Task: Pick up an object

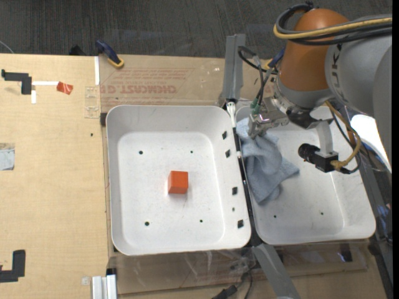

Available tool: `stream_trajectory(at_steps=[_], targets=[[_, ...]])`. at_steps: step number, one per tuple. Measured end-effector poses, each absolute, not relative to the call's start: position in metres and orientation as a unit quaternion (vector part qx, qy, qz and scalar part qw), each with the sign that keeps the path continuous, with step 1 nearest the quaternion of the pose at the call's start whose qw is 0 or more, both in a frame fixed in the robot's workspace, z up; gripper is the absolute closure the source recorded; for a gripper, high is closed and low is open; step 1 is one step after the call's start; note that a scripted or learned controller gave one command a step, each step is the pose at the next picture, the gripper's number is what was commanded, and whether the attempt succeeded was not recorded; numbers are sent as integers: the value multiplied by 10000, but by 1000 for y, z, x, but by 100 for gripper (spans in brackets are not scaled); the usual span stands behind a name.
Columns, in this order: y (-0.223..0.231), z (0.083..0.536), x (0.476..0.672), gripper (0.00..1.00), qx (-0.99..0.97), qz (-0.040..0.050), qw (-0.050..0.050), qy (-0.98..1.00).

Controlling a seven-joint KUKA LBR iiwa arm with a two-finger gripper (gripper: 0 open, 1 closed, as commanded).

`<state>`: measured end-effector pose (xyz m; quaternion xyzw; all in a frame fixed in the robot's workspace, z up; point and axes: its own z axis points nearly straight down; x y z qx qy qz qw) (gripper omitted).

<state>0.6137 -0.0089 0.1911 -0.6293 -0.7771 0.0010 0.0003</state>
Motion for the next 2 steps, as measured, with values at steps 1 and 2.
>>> stream_trajectory(at_steps=[1, 2], targets=[[15, 191, 631, 100, -6227, 10, -1, -7825], [-65, 191, 615, 100, -5978, 12, 1, -8017]])
